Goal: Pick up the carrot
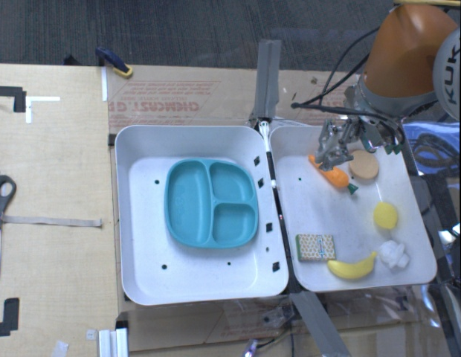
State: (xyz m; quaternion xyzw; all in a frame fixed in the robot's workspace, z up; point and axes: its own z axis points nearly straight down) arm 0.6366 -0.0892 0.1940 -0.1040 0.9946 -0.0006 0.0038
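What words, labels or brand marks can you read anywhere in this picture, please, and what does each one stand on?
"KU": large dark letters on the white arm housing at the right edge, cut off by the frame.
Red print on the cardboard sheet behind the bins: it lies upside down and reversed, too blurred to read with confidence.
The patterned packet in the right bin: markings too small to read.
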